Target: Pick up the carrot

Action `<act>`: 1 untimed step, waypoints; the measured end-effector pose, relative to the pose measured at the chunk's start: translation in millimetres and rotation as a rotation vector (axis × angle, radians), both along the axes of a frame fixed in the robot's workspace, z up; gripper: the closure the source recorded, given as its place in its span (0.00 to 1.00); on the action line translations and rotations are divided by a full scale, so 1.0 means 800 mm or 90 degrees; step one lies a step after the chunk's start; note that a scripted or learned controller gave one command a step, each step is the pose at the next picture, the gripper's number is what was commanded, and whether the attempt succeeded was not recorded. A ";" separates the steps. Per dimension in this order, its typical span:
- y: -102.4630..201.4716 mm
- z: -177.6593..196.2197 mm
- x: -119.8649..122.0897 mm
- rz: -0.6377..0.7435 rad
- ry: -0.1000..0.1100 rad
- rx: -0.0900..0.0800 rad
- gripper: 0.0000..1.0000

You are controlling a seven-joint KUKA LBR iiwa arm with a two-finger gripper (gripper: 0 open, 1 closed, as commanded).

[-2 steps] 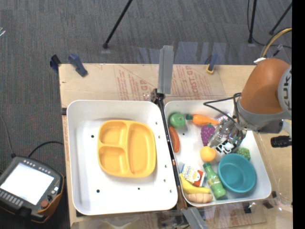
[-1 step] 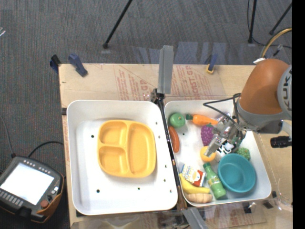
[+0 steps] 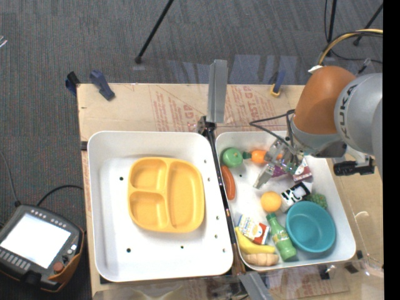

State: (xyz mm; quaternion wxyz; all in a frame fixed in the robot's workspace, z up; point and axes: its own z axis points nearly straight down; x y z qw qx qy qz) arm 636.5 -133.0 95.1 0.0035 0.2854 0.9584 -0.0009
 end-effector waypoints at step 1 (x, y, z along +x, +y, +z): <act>0.013 -0.010 -0.090 -0.084 0.006 0.003 0.00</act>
